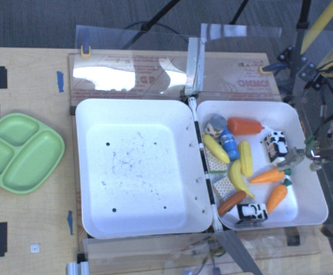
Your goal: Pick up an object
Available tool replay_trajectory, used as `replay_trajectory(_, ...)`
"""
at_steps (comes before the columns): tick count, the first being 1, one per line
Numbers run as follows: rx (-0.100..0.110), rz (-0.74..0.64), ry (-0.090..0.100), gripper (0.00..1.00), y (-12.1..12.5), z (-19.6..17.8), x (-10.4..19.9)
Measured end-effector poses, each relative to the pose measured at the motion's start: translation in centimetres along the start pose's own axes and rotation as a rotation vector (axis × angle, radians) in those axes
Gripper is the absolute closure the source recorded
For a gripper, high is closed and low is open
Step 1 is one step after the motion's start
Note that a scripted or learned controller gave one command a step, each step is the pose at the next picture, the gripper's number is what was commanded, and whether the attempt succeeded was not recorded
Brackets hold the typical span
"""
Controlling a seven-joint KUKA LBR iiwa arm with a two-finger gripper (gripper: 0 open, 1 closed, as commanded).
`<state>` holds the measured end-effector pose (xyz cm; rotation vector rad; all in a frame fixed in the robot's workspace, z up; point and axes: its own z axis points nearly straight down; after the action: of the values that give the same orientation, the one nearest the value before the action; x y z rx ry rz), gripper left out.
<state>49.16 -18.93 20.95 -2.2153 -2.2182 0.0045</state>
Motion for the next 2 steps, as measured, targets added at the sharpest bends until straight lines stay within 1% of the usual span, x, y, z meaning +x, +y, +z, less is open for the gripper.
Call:
replay_trajectory(1,-0.005,-0.102,-0.003,0.0,6.6,3.6,-0.2)
replay_trajectory(2,-0.009,-0.072,0.009,0.0,9.7,11.4,-2.1)
